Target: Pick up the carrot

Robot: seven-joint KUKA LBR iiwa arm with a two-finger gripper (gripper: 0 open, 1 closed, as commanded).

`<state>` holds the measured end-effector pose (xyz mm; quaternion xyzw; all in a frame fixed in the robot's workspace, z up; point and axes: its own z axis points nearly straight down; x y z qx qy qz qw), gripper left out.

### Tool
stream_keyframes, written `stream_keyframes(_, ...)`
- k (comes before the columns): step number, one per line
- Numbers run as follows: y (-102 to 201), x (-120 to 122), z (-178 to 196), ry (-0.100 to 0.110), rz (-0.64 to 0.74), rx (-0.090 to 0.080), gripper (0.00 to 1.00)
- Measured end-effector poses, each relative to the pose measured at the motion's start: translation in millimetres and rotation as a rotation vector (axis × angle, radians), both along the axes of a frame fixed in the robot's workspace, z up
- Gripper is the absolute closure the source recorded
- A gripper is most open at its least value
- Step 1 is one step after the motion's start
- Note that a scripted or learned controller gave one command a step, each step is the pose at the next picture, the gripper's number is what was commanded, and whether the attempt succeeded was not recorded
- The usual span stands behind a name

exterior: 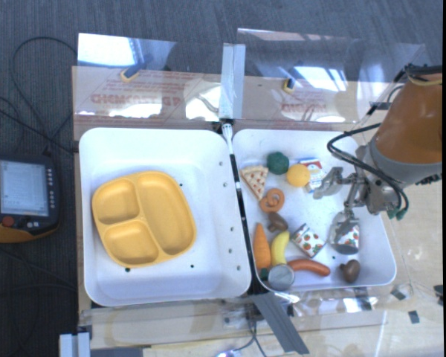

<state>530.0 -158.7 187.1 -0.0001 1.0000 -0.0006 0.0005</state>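
Here, nearest the lower edge of the view, we see a small grey metal can (281, 276) in the front corner of the right white plastic bin (383, 270), with a red sausage-shaped toy (309, 267) and a dark brown rounded piece (349, 271) just beside it along the same front wall. The long orange toy carrot (262, 245) lies lengthwise against the bin's left wall, touching a yellow toy banana (279, 248) on its right, and no part of the arm touches it. Farther back we find a red-and-white carton toy (308, 240), a brown swirled pastry toy (272, 199), a wedge of toy pizza (255, 178), a yellow lemon-like ball (298, 175) and a dark green round vegetable toy (278, 162). The silver two-finger gripper (344, 231) hangs over the right half of this bin, well apart from the carrot; whether its fingers stand apart or together, we cannot tell. In the left white plastic bin (97, 270) rests a yellow three-compartment plastic plate (143, 217). Beyond the bench's left side sits a black handheld control pendant (21, 197).
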Motion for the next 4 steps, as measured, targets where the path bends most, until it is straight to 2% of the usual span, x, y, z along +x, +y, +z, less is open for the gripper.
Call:
stream_keyframes(1, 18, 44, -21, -0.001, -0.285, 0.001, 0.00)
stream_keyframes(2, 21, 99, -96, -0.014, -0.387, 0.000, 0.00)
stream_keyframes(3, 33, 48, -83, 0.000, -0.613, 0.001, 0.00)
stream_keyframes(4, 49, 87, -97, -0.011, -1.037, 0.003, 0.00)
